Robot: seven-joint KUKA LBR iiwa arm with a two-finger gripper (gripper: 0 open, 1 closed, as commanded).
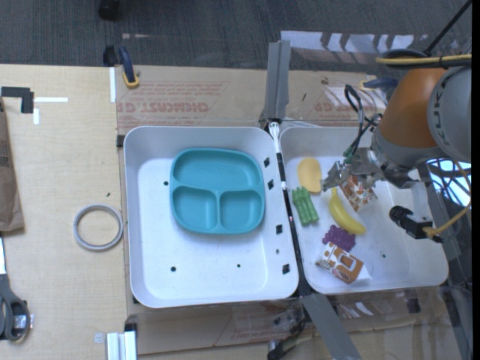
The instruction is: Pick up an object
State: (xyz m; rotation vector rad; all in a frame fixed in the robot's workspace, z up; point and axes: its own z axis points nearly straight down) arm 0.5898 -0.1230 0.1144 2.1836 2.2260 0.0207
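Far left on the tabletop (60,171): a grey tape ring (98,226), lying flat, well apart from both bins. Scissors (13,315) at the bottom-left edge, partly cut off.

Left bin (142,276): holds one teal divided plate (218,191), three compartments, sitting flat toward the bin's upper half. Nothing on the plate.

Right bin (427,272): all the loose objects are here. Yellow rounded piece (309,174) near the bin's left wall, green pod-like item (304,205) just below it. Banana (345,214) lies diagonally mid-bin, purple grapes (340,238) touching or just beside its lower end, can't tell which. Orange-and-white packet (341,264) at the bottom, near the grapes. A second orange-patterned packet (358,194) sits right at the hand, just above the banana.

Hand (346,177): low in the right bin, reaching in from the right, hovering over or touching the orange-patterned packet. Spread or pressed together? Cannot tell, the wrist and cables block the tips, and I can't confirm anything is pinched. The orange-banded arm (409,118) fills the upper right above it.

Progress, judged: mid-attempt. The hand is down among the objects, likely going for the upper packet or the yellow piece. No object looks raised off the bin floor, so the pick counts as not yet done. Left: close on one item, lift it clear. Risk: items are crowded, banana and packet may get nudged.
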